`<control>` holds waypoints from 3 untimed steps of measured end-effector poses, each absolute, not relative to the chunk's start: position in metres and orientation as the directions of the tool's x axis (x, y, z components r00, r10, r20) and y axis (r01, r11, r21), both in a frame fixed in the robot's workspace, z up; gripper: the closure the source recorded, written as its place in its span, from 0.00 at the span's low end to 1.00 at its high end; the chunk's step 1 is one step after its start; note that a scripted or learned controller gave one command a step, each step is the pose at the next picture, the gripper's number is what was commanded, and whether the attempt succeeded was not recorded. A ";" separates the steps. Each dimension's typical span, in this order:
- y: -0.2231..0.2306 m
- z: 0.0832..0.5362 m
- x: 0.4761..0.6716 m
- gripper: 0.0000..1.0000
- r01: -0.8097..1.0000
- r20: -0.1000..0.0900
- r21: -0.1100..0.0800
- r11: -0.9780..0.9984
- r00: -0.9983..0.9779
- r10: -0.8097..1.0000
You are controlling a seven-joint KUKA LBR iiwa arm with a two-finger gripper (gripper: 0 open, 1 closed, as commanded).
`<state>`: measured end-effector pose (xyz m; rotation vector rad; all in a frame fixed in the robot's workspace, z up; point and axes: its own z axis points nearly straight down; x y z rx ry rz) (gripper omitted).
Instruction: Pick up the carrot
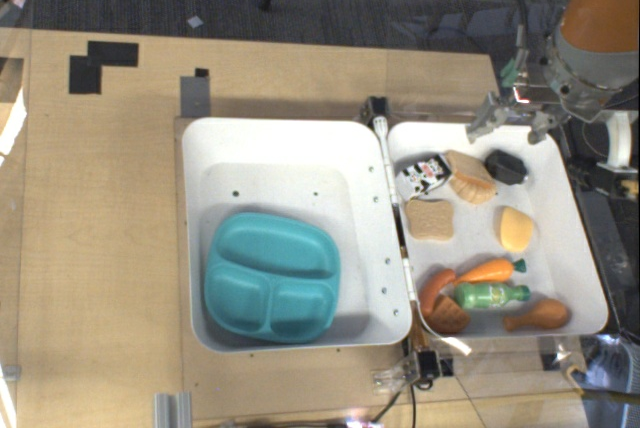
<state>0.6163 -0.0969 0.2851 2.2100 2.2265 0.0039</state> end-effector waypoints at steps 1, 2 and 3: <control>-0.160 0.157 0.539 0.00 0.953 -0.001 -0.001 0.305 -0.305 0.953; -0.146 0.089 0.502 0.00 0.950 -0.007 0.014 0.311 -0.311 0.950; -0.173 0.089 0.493 0.00 0.938 -0.006 0.014 0.347 -0.347 0.938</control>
